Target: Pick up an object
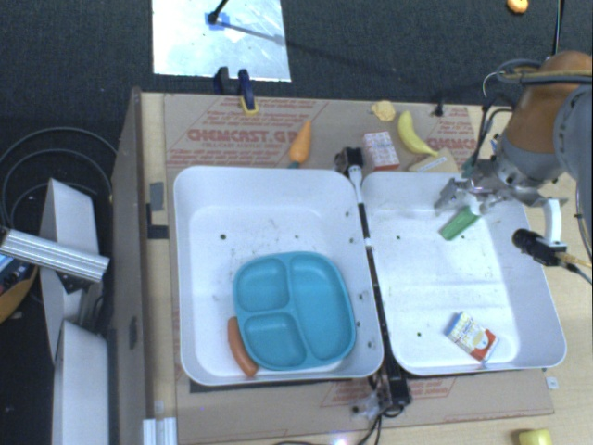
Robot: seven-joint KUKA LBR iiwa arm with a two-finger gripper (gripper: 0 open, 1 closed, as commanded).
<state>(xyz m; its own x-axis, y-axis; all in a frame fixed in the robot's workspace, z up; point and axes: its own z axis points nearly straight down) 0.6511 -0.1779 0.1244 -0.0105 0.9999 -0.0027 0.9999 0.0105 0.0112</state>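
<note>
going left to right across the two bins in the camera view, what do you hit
orange sausage → blue divided plate → green block, with the gripper just above it → small white and red carton

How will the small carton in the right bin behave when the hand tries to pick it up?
The small carton lies flat on the right bin floor, so it probably will not roll. It looks boxy and light, so it may slide if pushed. Its printed surface could be slightly slippery.
</note>
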